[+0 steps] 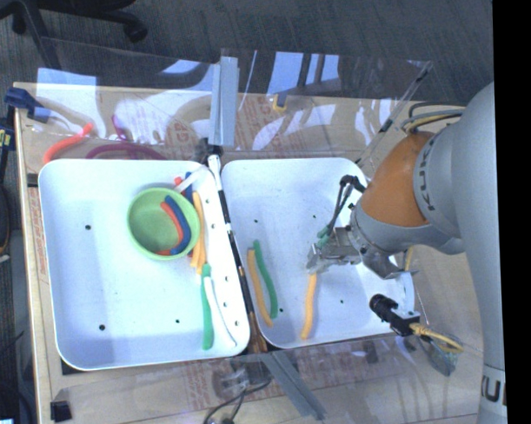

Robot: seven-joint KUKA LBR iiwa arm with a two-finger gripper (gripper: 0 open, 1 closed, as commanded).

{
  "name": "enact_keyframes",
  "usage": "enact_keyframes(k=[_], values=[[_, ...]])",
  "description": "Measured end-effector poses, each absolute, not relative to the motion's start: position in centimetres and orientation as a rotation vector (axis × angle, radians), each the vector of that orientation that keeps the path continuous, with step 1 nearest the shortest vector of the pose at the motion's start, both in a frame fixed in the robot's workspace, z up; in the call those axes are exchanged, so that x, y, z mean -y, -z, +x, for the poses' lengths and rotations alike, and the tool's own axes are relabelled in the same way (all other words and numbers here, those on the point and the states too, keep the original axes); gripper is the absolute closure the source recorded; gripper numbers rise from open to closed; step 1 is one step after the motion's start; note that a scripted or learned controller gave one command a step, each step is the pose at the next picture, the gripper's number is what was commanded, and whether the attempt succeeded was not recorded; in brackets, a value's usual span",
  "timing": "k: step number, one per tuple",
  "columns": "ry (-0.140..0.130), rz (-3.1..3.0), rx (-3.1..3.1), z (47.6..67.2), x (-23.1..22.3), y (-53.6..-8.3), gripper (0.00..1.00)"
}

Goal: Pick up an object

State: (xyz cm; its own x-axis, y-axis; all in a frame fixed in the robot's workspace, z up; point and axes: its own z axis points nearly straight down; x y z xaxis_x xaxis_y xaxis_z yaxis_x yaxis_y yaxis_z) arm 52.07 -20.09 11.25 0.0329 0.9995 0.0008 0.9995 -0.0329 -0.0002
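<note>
Two bins; we see the gripper low in the right bin. Yellow stick lies just below-left of it, apart. We cannot tell the grip state.

A single fixed camera looks down from above the table at a slant, far enough off to take in both white bins whole: the left bin and the right bin side by side, with dark floor along the top. The arm enters from the right edge, its orange band nearest the lens. The fingers sit right of the frame's middle, over the right bin.
</note>
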Motion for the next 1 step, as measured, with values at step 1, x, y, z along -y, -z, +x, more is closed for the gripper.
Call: enact_keyframes(k=[1], values=[[0.001, -2.257, 2.184, 52.07, 20.09, -11.25, 0.0]])
